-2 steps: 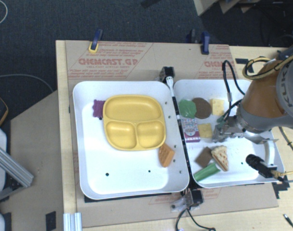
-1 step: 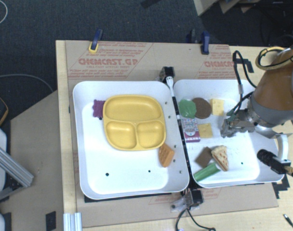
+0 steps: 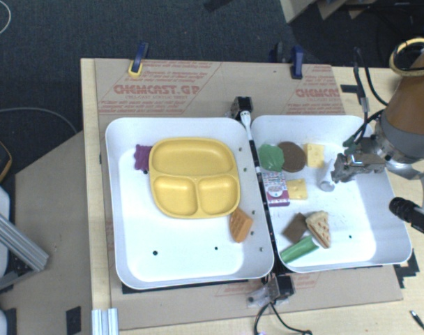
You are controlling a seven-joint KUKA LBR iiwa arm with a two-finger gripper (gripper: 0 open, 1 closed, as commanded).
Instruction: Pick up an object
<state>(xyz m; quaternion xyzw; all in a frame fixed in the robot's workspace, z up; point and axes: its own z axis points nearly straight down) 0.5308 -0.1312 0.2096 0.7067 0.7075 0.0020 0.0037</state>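
My gripper [image 3: 332, 175] hangs low over the right bin [image 3: 365, 253], and I cannot tell how it is set. The toy food lies to its left: a yellow cheese square [image 3: 314, 155] close by, then a brown round cookie [image 3: 292, 156] and a green round piece [image 3: 271, 157]. I think I should line up right over one piece and go straight down so I don't bump the others

Arm [image 3: 411, 110] cut off at right edge; purple item [image 3: 141, 158] half hidden behind yellow tray [image 3: 194, 176].
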